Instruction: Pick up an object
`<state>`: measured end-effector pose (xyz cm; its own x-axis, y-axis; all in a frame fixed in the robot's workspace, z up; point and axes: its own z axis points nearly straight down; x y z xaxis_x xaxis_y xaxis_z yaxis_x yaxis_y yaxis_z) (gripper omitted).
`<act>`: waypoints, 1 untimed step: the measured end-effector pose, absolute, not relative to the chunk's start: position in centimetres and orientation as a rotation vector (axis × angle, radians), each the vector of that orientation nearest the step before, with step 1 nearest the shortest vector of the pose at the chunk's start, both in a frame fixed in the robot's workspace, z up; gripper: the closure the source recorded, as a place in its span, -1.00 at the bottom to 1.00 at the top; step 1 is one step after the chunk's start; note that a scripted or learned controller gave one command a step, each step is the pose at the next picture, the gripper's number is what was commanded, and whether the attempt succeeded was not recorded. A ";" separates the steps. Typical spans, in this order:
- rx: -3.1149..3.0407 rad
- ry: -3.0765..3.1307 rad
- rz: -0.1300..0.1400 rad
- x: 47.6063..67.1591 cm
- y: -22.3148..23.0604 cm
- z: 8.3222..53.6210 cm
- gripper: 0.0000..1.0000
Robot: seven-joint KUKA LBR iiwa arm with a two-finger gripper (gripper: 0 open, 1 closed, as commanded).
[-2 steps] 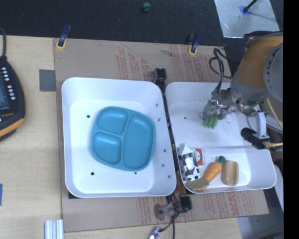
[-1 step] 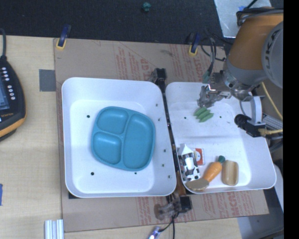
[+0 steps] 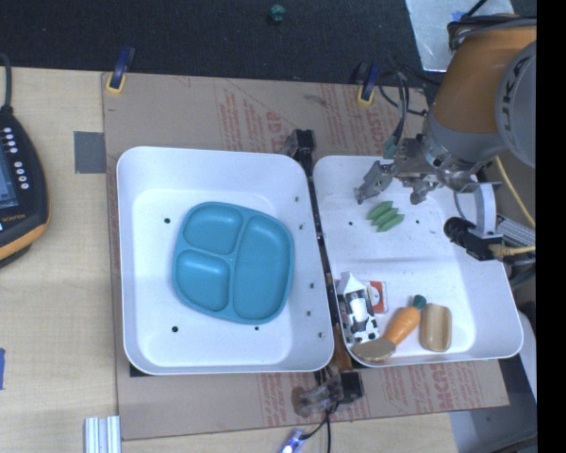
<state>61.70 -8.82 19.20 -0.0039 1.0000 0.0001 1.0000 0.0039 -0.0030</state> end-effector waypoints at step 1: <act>-2.216 -2.226 0.007 63.2 -10.0 10.9 -1.00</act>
